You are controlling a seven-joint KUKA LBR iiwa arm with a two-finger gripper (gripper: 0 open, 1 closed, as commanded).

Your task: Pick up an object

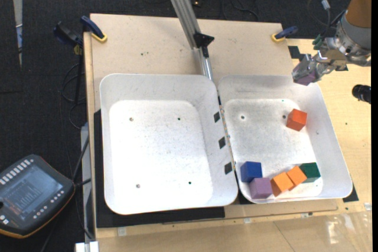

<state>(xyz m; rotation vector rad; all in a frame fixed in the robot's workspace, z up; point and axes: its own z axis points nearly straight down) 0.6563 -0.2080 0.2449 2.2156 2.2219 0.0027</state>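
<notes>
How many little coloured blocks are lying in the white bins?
5, all in the right bin: an orange block alone near the far side, then a blue, purple, orange and green clustered along the near edge.

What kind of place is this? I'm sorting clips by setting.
Probably a robotics lab: two white bins clamped to a bench, coloured blocks for grasping trials, and a teach pendant on the floor.

Left bin (118,127) floor open, right bin (333,153) blocks crowd near edge, orange block (296,120) apart.
</notes>
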